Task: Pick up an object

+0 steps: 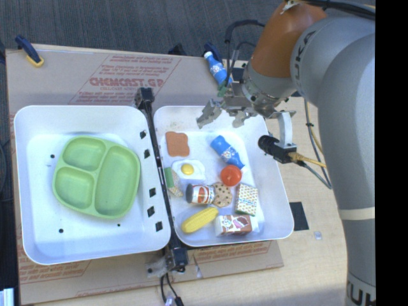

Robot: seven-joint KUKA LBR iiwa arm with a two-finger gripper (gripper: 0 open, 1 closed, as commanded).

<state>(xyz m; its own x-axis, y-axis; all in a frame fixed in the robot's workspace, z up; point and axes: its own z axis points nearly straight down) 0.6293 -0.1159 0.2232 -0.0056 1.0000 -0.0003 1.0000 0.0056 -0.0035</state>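
The right bin (275,190) holds several toy foods: a brown toast slab (177,144), a blue can (226,149), a fried egg (187,168), a red tomato (231,174), a small red-labelled jar (200,194), a cracker (222,195), a patterned box (247,199), a yellow corn cob (199,219) and a small carton (234,224). My gripper (224,116) hangs over the far end of this bin, above and just beyond the blue can. It is open, with nothing between its fingers.
A green divided plate (97,177) lies in the left bin (25,171). A black divider clip (145,95) stands between the bins. Blue clamps (215,67) (29,50) grip the cardboard's far edge. The grey arm (331,107) fills the right side.
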